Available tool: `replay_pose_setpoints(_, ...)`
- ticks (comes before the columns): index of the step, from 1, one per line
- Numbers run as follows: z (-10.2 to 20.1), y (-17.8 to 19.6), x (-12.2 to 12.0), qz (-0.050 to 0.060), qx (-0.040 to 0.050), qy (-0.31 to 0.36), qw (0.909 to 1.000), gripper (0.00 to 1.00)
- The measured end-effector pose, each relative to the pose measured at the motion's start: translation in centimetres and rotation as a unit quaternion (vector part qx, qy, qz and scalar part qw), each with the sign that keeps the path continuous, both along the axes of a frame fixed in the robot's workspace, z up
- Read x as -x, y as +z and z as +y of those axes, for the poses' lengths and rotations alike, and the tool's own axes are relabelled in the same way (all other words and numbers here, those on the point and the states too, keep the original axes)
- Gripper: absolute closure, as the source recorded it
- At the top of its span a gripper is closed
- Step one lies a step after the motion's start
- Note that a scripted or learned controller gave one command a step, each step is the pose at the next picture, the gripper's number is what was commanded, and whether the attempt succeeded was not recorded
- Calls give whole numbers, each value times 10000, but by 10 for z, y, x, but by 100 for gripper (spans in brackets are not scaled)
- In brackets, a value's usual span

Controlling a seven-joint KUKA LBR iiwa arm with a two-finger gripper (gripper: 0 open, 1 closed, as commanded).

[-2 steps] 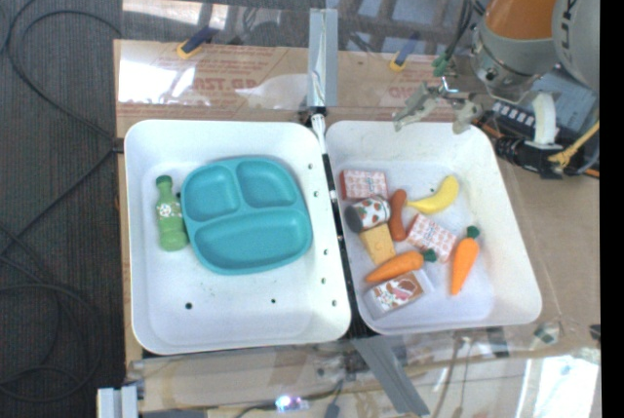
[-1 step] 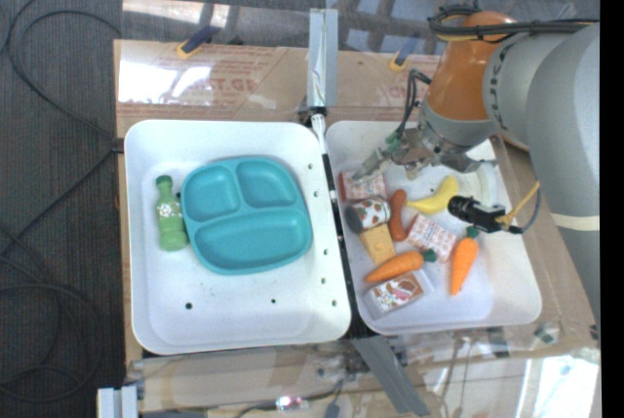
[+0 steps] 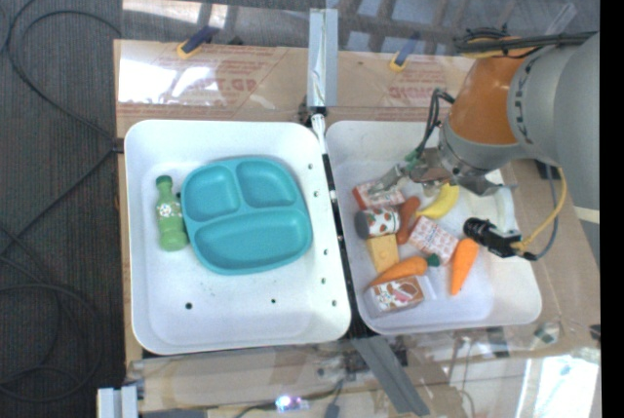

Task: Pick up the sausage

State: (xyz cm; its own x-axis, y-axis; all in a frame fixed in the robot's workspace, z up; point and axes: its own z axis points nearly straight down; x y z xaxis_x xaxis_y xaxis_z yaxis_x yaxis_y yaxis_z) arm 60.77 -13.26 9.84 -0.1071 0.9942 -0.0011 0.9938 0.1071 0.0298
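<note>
I'm looking at the sausage (image 3: 409,209) in the right bin (image 3: 507,304), wedged between the banana (image 3: 441,202) and a red-white packet (image 3: 378,196), just beside the gripper (image 3: 421,171), though I can't tell how the gripper is set. I'm judging it light, smooth, slightly slippery toy plastic, so I'm taking it across the middle. Its long axis is running diagonally, upper-right to lower-left.

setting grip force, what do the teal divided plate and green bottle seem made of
Teal three-compartment plate: probably moulded plastic, smooth matte, uniform colour with rounded ridges. Small green bottle with white label: likely plastic too, slightly glossy, one even colour; too small to be sure.
</note>
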Motion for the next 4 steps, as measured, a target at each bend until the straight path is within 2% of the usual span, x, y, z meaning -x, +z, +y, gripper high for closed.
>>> replay_pose_setpoints(2,-11,0,19,-24,1,-13,10000,0)
replay_pose_setpoints(4,-10,-1,52,-22,48,136,9999,0)
